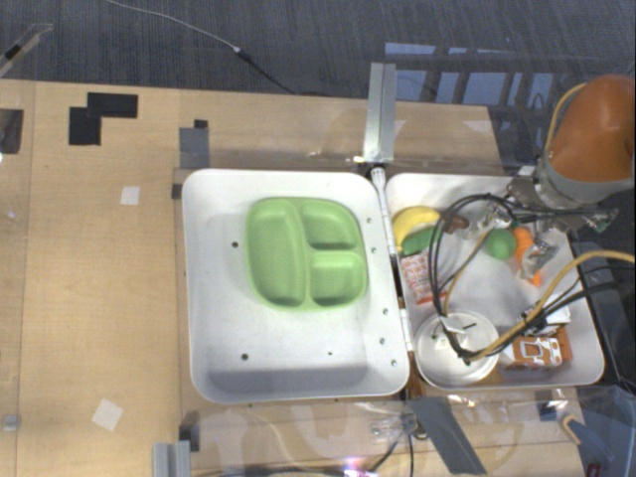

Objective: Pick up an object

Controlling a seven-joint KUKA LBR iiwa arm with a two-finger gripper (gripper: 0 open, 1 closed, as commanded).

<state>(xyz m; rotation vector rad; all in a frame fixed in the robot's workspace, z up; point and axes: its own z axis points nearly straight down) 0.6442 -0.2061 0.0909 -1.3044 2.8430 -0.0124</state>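
Note:
My gripper hangs below the orange-banded wrist over the far right part of the right bin, with black cables looping out around it. Just beside it lie a small green ball and an orange piece; I cannot tell whether it touches either. At the bin's left side are a yellow object, a green object and a red-and-white packet. A white round bowl and a brown patterned box sit at the bin's near side.
The left bin holds a green divided plate near its middle. A metal post rises at the far end of the wall between the bins. Cables cross the right bin above the bowl.

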